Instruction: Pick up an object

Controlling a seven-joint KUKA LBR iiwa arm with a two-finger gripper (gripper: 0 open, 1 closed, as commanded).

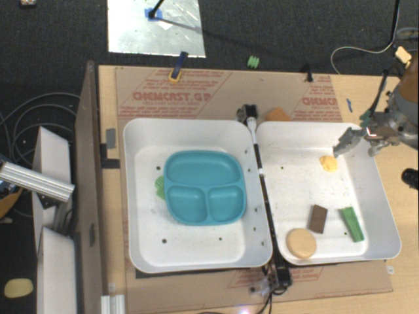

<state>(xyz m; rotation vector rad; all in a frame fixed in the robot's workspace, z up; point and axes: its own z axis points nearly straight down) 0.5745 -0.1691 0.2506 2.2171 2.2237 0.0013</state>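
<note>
The right bin (380, 195) holds a small yellow piece (328, 163), a brown block (318, 218), a green bar (351, 224) and a round tan disc (302, 243). My gripper (357, 148) hangs over the bin's far right corner, just right of and above the yellow piece. Its fingers are spread open with nothing between them. One fingertip (339, 149) points down toward the yellow piece but stays apart from it.
In the left bin (141, 241) lies a blue divided tray (204, 187) with a green item (159, 187) peeking out at its left edge. An orange object (277, 114) rests on the cardboard behind the bins. A black divider (260, 175) runs between the bins.
</note>
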